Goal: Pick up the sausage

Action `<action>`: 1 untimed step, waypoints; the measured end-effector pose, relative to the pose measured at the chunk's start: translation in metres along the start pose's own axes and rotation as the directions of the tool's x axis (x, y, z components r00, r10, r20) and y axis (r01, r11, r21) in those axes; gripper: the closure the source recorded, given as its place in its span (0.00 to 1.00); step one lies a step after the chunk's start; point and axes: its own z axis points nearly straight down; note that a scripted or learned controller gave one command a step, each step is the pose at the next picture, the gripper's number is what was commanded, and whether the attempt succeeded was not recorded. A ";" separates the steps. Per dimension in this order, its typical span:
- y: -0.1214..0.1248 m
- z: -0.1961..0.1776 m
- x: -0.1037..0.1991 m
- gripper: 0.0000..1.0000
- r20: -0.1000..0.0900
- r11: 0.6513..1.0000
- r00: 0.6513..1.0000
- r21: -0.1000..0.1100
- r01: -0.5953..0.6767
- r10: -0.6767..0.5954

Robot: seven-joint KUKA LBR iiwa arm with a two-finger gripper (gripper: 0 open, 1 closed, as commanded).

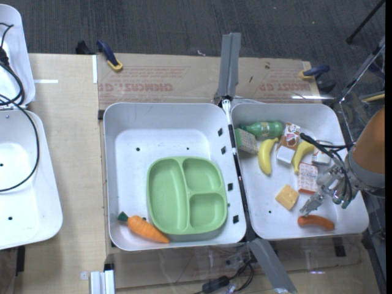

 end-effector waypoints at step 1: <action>0.019 0.000 0.017 0.00 0.000 0.998 0.998 -0.001 0.068 -0.068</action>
